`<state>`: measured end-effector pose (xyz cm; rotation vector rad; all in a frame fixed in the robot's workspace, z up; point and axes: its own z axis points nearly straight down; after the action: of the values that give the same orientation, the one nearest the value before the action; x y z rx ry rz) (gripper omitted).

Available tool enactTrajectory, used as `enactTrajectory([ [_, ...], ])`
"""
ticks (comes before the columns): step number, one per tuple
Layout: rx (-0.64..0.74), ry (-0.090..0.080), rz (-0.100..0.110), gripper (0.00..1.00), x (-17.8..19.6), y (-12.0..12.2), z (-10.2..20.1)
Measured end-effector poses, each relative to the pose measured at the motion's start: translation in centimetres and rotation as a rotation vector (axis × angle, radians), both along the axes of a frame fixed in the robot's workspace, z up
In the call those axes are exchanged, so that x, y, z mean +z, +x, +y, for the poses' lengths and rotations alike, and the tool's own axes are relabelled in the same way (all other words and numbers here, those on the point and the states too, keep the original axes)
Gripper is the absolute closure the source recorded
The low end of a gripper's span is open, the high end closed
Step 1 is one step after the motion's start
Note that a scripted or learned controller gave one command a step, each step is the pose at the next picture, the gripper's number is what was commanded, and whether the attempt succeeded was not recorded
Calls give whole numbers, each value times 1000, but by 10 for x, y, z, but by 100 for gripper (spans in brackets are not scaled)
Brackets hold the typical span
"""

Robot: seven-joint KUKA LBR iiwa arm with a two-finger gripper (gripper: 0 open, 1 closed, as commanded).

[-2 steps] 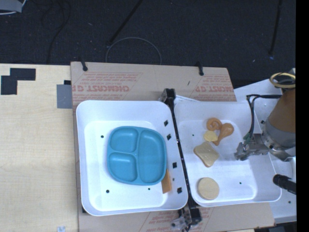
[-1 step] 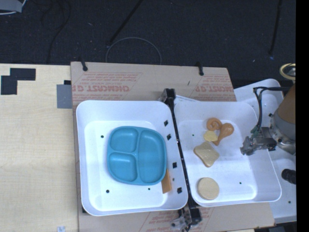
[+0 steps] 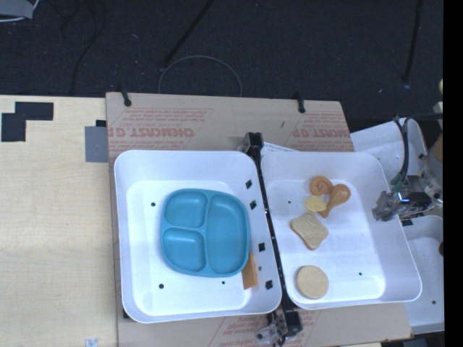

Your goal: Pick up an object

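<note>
**Arm at the right edge, 2 bins loaded**

The gripper (image 3: pixel 394 202) sat at the right rim of the right bin (image 3: pixel 362 176), above its edge and apart from every item; whether it was apart or together could not be told. In the right bin lay 4 food pieces: a brown pretzel (image 3: pixel 320 187) touching a drumstick (image 3: pixel 337 196), a slice of toast (image 3: pixel 309 230) just below them, and a round biscuit (image 3: pixel 312 282) nearer the front wall. The left bin (image 3: pixel 137 172) held a blue divided plate (image 3: pixel 205 232), with a small orange stick (image 3: pixel 249 273) at the plate's lower right edge.
</note>
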<state>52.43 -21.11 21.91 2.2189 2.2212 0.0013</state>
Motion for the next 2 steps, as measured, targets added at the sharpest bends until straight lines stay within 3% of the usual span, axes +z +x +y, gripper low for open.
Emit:
enactTrajectory([
  [2,4,3,3,100,2,25,96],
])
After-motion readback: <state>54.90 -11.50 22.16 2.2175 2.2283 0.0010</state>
